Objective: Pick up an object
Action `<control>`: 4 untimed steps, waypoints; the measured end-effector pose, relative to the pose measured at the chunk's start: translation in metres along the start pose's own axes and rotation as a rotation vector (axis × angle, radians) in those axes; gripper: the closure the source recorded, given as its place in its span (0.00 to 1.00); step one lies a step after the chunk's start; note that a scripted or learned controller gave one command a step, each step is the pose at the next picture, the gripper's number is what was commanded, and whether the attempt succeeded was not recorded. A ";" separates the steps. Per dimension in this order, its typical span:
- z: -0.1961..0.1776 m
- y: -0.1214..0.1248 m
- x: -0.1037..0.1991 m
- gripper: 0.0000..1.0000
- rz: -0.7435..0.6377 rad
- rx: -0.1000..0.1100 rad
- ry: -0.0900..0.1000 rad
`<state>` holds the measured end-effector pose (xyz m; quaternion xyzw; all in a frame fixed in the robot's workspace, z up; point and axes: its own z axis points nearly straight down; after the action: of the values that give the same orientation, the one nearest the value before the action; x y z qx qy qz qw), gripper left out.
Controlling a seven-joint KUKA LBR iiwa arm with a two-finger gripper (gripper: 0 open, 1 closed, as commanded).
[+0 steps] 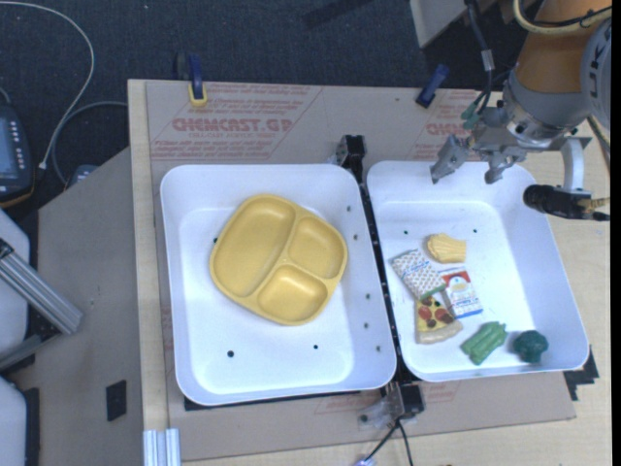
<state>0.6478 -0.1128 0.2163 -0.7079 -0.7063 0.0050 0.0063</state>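
The end effector [473,165] hangs over the far edge of the right bin [553,260], with its two fingers spread apart and nothing between them. The toys to pick from lie lower down in that bin: a yellow piece [445,249], a checked packet [415,272], a small red and blue carton [460,292], a pizza slice [436,318], a green pickle [483,342] and a dark green lump [530,346]. The left bin [184,260] holds a yellow plate [278,258]. I think the yellow piece is the best pick, since it sits nearest and a bit apart from the others. Come straight down over it, fingers wide on each side, then squeeze and lift slowly.
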 end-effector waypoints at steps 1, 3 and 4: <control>-0.010 0.002 0.000 0.00 -0.003 -0.015 -0.002; 0.099 0.007 0.003 0.00 -0.003 -0.008 -0.001; 0.134 0.007 0.004 0.00 -0.003 -0.011 -0.001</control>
<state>0.6525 -0.1087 0.0825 -0.7070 -0.7072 0.0016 0.0018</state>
